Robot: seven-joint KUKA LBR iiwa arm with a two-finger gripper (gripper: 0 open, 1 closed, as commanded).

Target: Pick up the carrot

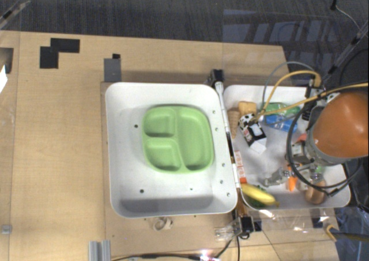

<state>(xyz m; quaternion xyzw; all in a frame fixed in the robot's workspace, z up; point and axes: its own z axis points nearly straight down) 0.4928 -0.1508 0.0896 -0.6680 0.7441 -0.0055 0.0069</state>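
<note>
Carrot [292, 184] sits in near part of right bin [340, 199], w/ my gripper [288, 176] down right at it. Can't tell if it's gripped. Banana [258, 195] lies just left. Lift not done yet, I reckon.

High overhead slant — both bins [173, 95].

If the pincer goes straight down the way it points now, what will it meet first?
Probably the small orange carrot lying on the floor of the right white bin, just under the pincer, though depth is unclear.
</note>
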